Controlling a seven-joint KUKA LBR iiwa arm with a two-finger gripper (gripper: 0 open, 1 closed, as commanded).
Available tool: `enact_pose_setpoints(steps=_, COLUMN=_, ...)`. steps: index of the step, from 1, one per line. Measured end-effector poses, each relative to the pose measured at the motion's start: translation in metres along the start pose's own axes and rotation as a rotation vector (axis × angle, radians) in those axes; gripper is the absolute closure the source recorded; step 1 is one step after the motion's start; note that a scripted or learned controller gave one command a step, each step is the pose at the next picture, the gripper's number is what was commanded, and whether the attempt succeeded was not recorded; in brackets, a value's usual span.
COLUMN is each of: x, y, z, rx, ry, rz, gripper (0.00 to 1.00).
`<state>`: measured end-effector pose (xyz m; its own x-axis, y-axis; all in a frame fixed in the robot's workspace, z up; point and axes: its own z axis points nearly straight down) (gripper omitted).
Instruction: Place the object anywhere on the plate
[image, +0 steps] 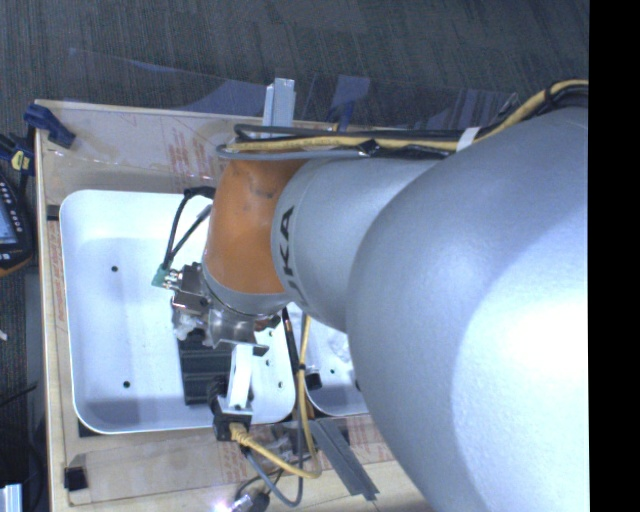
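My gripper (204, 372) hangs low over the right part of the left white bin (100, 300), near its front wall. Its dark body sits under the orange band (250, 230) of the wrist, with a white bracket (240, 378) beside it. The grey arm (450, 300) covers most of the right half of the view and hides the right bin. A white curved rim (335, 400) peeks out under the arm to the right of the gripper; I cannot tell whether it is the plate or the bin's corner. The object is hidden.
Yellow and black cables (270, 465) dangle below the wrist over the bench's front edge. A blue clamp (45, 122) sits at the back left corner of the wooden bench. A dark device (10, 225) lies off the bench to the left.
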<state>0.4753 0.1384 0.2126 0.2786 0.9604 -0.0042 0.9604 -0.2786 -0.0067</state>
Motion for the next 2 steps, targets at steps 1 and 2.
enact_pose_setpoints(steps=1, x=0.013, y=0.039, z=0.100, rx=0.003, ry=0.001, rz=0.387, gripper=1.00)
enact_pose_setpoints(steps=2, x=0.037, y=0.087, z=0.121, rx=-0.001, ry=0.005, rz=0.760, gripper=1.00)
